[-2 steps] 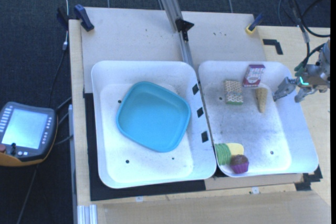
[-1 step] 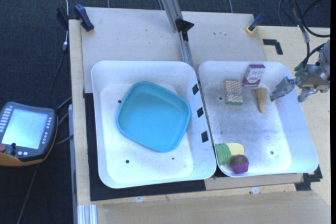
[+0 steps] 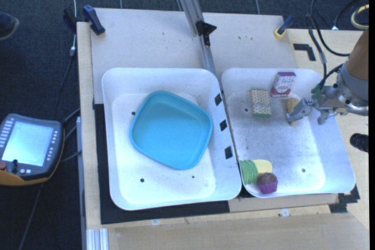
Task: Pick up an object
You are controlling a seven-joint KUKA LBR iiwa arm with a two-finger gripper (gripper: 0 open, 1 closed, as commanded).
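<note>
No writing is legible on the small red-and-white carton (image 3: pixel 283 84) at the right bin's (image 3: pixel 328 181) far edge. Nearer than the carton lie a tan waffle block (image 3: pixel 259 102) and a yellow piece (image 3: pixel 291 105) — the gripper (image 3: pixel 309 113) hangs open beside that piece, holding nothing. Bare floor stretches from there toward the bin's near edge — a green, yellow and purple cluster (image 3: pixel 259 174) sits in the near-left corner.

Two bins sat side by side on the worktop (image 3: pixel 146 38). The left bin (image 3: pixel 117 91) held a plate (image 3: pixel 171 129). In the right bin (image 3: pixel 328 155), a carton (image 3: pixel 283 84) and a sponge (image 3: pixel 259 102) lay toward the back, a small cluster of objects (image 3: pixel 260 174) at the front left corner
</note>
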